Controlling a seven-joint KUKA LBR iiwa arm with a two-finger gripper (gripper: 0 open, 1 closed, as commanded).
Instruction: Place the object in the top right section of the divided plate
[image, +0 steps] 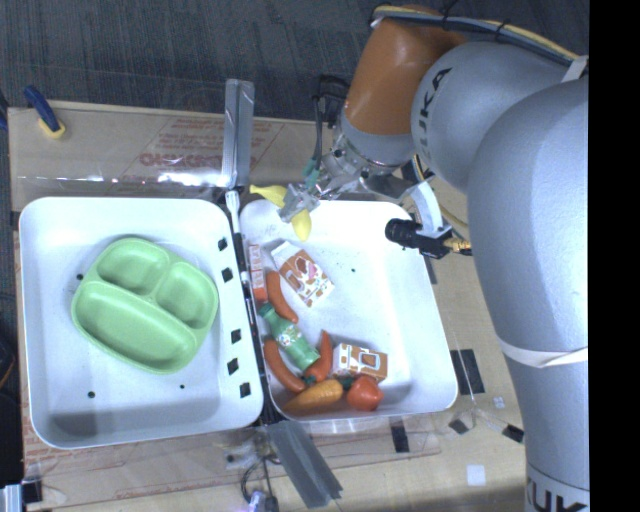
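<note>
One readable mark: "KUKA" lettering on grey arm (520, 150).

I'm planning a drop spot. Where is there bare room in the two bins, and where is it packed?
Left bin: bare floor all around the green plate, widest below it and toward the right wall. Right bin: bare in the middle and right, between the carton and the right wall. Crowded: its left wall and bottom edge, where the bottle, carrot and tomato cluster.

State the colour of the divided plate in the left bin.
Light green; the divided plate shows plainly in the camera view.
</note>
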